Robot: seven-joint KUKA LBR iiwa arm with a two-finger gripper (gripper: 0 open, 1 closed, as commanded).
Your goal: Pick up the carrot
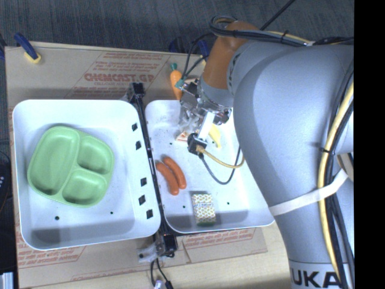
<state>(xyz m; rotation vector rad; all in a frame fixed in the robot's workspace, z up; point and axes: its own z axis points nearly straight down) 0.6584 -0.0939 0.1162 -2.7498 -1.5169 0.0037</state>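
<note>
Orange tapered carrot [175, 83], green-topped.

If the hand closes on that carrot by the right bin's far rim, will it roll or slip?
The carrot looks rounded and tapered, so it may roll or squirt from a pinch. It appears stiff and toy-like, probably light. It lies at the right bin's far rim, which could block a push.

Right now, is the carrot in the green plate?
No, the carrot lies at the right bin's top edge, far from the green plate.
</note>
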